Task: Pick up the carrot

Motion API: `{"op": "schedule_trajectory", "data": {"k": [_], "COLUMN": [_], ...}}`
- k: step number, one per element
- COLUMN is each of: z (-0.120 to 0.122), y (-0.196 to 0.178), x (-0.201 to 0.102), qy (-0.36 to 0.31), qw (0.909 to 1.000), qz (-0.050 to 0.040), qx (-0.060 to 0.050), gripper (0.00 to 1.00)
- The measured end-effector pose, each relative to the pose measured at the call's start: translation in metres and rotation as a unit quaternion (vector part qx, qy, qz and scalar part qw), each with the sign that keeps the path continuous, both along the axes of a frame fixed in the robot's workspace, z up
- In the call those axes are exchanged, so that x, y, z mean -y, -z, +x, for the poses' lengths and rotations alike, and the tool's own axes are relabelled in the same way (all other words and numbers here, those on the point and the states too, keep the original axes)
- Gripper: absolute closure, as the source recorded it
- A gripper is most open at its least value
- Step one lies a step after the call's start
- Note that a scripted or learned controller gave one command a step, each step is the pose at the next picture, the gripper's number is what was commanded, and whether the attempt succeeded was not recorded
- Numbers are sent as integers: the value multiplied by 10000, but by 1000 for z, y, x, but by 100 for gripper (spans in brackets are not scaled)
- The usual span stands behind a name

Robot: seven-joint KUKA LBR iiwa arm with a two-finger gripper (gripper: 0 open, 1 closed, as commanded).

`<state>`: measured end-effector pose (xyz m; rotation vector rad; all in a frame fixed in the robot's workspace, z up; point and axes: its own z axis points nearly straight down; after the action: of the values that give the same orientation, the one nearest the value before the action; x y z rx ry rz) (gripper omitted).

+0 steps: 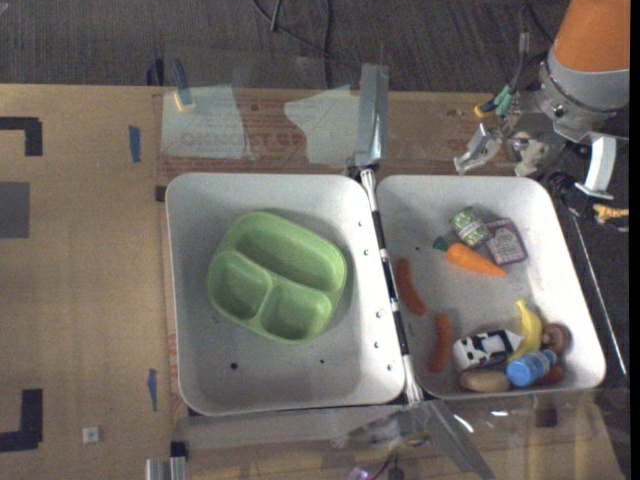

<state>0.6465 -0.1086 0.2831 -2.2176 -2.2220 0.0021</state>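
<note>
The left bin [190,368] holds a green divided plate [277,276], a little tilted. The right bin [570,268] holds many small toys. The arm [592,38] is at the far right, above the far edge of the right bin, and the gripper [490,148] is outside the bin, just beyond its far rim. It holds nothing; how wide it stands, I cannot tell. The carrot [474,259] lies in the far half of the right bin, green end pointing left, just near two small boxes [488,236]. Two red sausages [410,286] lie left of it, nearer.
</note>
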Motion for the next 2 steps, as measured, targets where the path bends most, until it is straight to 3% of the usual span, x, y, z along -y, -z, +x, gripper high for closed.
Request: {"op": "schedule_trajectory", "data": {"k": [1, 2], "z": [7, 22], "y": [-2, 154], "x": [-22, -6], "qy": [1715, 1247], "qw": [9852, 9922], "qz": [-14, -5], "qx": [12, 40], "gripper": [0, 0]}}
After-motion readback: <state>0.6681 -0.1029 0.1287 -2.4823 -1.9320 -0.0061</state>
